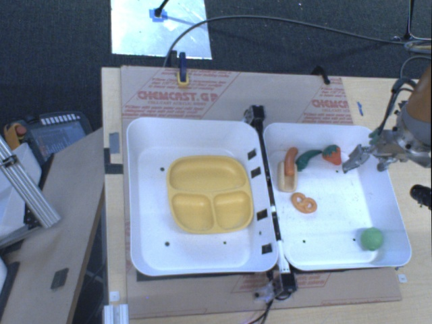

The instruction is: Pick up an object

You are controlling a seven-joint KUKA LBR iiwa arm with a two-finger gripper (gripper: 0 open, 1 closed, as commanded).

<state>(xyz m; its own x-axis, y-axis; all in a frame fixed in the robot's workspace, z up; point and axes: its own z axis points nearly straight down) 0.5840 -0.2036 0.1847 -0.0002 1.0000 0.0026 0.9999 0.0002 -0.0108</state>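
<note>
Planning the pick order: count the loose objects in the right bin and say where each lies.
4. A hot dog near the left wall, a carrot toward the far side, a pretzel mid-bin, a green ball at the near right corner. The gripper could hide something.

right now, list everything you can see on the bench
bins: 2, white, side by side on the bench
tray: 1, yellow, three compartments, in the left bin
hot dog: 1, red on tan bun, right bin, upper left
carrot: 1, orange with green top, right bin, top
pretzel: 1, orange, right bin, middle left
ball: 1, green, right bin, lower right corner
clamp: 1, blue and yellow, bench's far edge
arm: 1, grey, above the right bin's right edge
</note>
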